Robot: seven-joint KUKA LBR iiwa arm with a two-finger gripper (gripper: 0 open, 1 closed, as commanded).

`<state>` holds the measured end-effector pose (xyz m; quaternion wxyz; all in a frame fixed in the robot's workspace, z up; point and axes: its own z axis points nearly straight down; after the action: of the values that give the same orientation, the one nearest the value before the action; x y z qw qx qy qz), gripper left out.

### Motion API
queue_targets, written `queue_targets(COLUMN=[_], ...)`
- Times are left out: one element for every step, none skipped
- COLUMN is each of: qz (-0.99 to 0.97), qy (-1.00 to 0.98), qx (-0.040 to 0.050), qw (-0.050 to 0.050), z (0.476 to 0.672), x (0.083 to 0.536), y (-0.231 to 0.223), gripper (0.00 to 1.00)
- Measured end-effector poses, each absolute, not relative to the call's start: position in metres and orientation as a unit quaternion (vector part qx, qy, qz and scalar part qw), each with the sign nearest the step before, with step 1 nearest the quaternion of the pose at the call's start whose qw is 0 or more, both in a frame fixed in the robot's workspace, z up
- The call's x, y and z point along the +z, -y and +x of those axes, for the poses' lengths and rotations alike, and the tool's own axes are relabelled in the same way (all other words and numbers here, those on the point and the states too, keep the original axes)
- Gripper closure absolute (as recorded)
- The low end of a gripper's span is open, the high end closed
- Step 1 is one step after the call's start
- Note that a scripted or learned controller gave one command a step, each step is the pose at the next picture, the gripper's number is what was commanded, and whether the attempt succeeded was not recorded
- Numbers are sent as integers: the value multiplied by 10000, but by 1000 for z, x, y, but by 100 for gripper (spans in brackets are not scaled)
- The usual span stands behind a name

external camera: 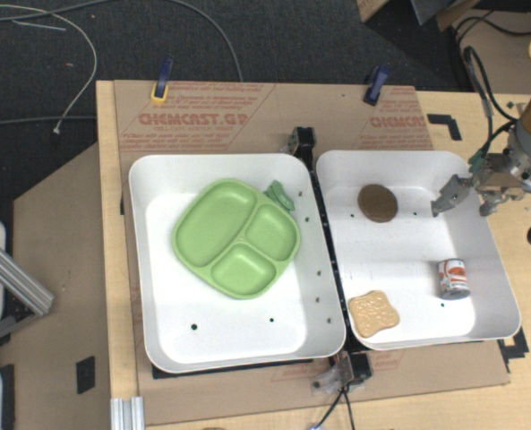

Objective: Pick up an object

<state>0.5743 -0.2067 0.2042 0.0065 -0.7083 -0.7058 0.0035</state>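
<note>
Smooth, slightly glossy white plastic is seen in both bins [158, 330]; the green divided plate [236, 237] looks matt plastic, the can [453, 278] shiny metal, the cracker [373, 313] rough, the bench board [122, 124] bare cardboard

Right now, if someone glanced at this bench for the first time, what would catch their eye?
Most likely the bright green divided plate, lying in the middle of the left bin with a small dark green item at its upper right edge. The right bin holds a brown round disc, a toast-like cracker and a small can on its side. The gripper hangs over that bin's upper right corner.
</note>
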Motion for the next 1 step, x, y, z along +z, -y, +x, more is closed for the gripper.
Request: queue_targets(qz=[-7069], qy=[7073], qx=[0], qw=[5], z=[578], x=[212], y=[206], gripper=[0])
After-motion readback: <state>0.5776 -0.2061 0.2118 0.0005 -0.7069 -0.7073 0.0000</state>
